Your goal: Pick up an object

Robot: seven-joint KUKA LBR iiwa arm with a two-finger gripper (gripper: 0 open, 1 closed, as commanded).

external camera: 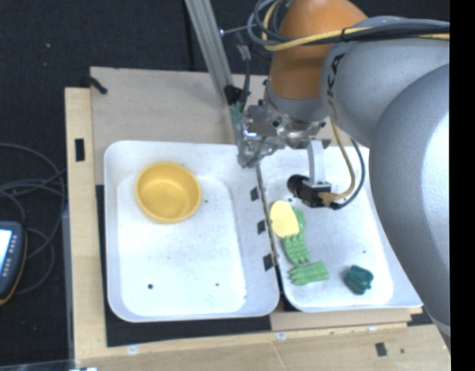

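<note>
Camera view: the claw (257,147) hangs over the far end of the divide between the two white bins; whether it is released or clenched cannot be told. No readable writing is legible; partial lettering on the grey arm (392,91) is cut off. Nearest the claw, in the right bin (377,284), lie a yellow object (283,219), two green ridged pieces (301,260) and a dark green object (359,278), all nearer the camera. A yellow bowl (169,192) sits in the left bin (175,284), well apart, on the tabletop (87,230).
</note>
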